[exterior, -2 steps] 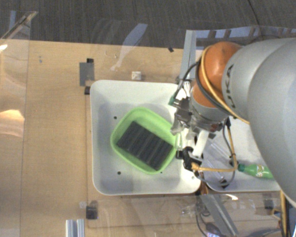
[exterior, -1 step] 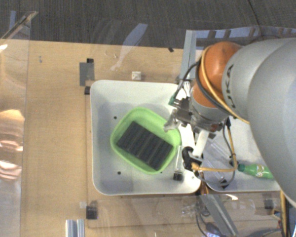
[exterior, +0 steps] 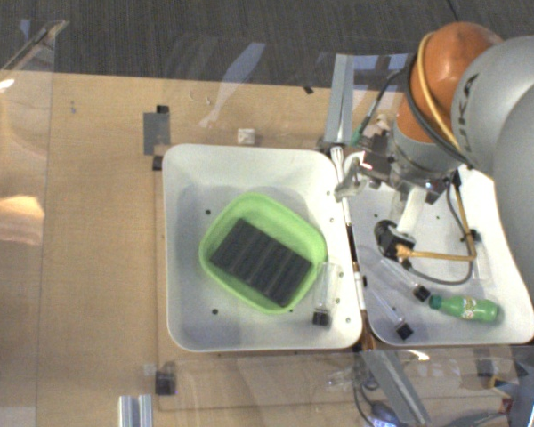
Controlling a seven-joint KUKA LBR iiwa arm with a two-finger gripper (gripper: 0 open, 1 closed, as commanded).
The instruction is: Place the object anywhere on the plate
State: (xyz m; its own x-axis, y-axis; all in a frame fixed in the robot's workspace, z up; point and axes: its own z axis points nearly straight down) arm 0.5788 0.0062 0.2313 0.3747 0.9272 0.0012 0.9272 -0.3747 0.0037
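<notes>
A lime-green plate [exterior: 216, 230] sits in the middle of the left bin [exterior: 182, 238]. A dark ribbed rectangular pad [exterior: 258, 258] lies flat on the plate, slanted. My gripper [exterior: 349, 181] hangs over the wall between the two bins, above the upper left corner of the right bin [exterior: 503, 265], to the plate's upper right. Nothing shows between its tips.
A clear tube with a black cap [exterior: 325, 296] lies in the left bin, just right of the plate. In the right bin lie a green bottle-shaped item [exterior: 465, 307], a clear tube with a black end [exterior: 390, 314] and a small black piece [exterior: 421, 294].
</notes>
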